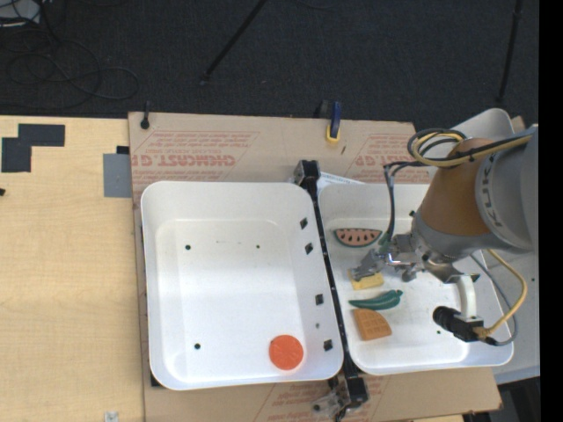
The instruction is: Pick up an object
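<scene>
Over the right bin [413, 363] we hover the gripper [376, 266] by a yellow block [368, 280] — a likely target — grip state unclear.

left bin [176, 227] — open but orange disc [286, 352] | right bin [413, 359] — toys crowd its left

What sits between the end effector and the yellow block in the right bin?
Nothing visible. The end effector hangs right over the yellow block. The watermelon slice, green pepper and orange wedge lie off to its sides.
</scene>
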Tool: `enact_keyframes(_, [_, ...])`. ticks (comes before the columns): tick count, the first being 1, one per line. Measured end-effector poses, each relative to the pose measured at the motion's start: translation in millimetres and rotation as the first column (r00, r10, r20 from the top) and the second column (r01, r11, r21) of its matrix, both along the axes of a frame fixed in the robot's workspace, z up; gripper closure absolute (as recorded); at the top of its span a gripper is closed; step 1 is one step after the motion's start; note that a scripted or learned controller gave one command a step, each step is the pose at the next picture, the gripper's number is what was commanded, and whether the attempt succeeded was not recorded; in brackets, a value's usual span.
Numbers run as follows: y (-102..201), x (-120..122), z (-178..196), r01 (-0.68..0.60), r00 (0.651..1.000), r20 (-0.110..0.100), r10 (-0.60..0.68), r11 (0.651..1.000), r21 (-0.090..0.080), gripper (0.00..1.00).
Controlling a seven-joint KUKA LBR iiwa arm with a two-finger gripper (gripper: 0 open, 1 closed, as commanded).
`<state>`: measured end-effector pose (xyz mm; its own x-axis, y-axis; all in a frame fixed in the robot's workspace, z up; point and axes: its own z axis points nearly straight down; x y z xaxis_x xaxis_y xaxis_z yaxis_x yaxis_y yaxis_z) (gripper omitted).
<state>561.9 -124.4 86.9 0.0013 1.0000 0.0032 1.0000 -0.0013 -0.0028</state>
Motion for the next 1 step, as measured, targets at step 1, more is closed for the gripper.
enact_keyframes(1, [-6.2,32.4,1.2,-0.002,1.000,0.004,0.002,1.000,-0.003,0.00])
